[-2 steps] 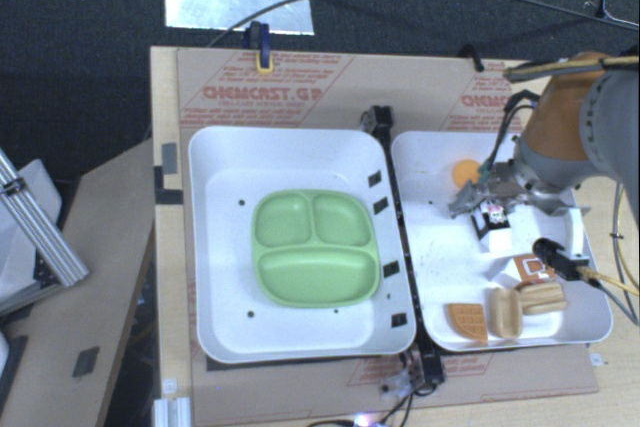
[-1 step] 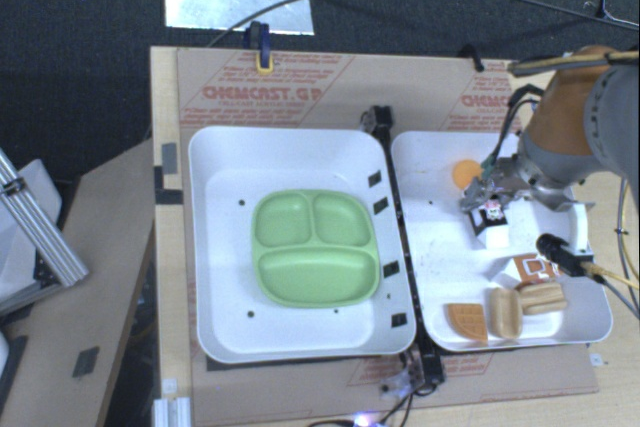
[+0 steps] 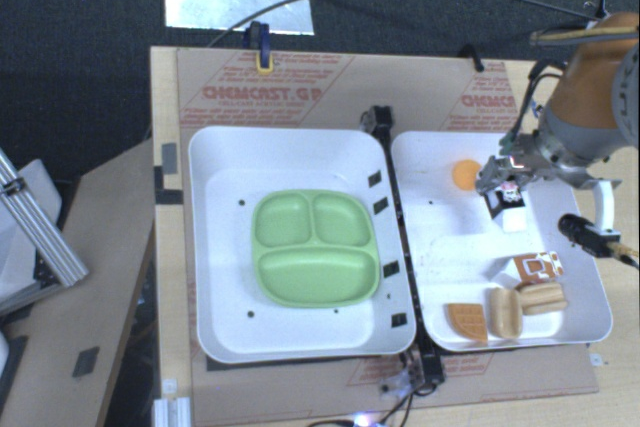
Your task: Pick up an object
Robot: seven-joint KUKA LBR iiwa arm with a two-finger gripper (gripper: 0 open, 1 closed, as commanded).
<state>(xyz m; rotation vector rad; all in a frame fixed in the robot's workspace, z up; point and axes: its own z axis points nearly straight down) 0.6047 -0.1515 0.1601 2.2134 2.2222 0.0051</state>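
Robotics lab test bench, seen from above.
Two white bins [image 3: 300,150] on a taped cardboard-covered bench [image 3: 300,80]; cables, clamp [image 3: 261,47] at 12 o'clock, aluminium framing [image 3: 35,225] at 9.

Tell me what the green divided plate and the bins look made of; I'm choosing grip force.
Green divided plate: likely moulded plastic, matte, judging by its uniform colour and soft rounded ridges. Left bin and right bin: probably thin formed plastic, smooth white with rounded corners and a faint sheen.

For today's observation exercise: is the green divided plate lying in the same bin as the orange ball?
No, the green divided plate lies in the left bin, while the orange ball sits in the right bin.
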